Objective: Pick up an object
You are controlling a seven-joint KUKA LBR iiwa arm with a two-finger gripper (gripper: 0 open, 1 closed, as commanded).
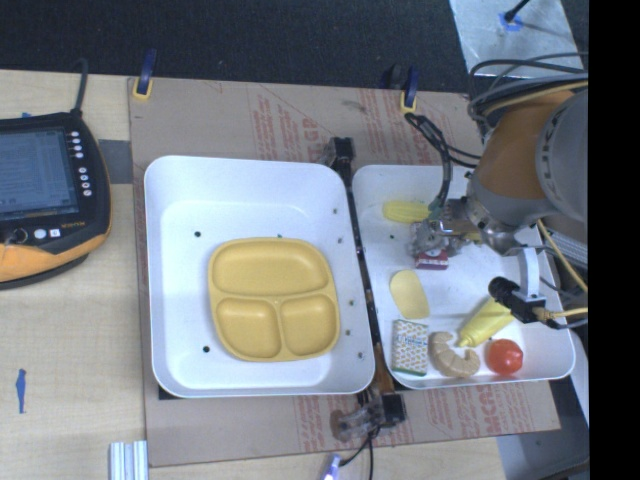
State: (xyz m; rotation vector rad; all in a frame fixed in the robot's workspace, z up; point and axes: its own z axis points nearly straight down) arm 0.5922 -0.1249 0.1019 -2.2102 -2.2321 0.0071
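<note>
Pincer (434, 240) low over right bin (380, 268)

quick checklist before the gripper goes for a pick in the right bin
1. Gripper is over the right bin: ok.
2. Something is seen between the fingers: cannot tell, the tip is small and cluttered.
3. A small red and white object lies right under the gripper: ok, close target.
4. Other items lie apart from it, the pale yellow piece and yellow piece: ok.
5. Red ball, yellow bottle and patterned box crowd the near edge: not ok for clean picks.
</note>
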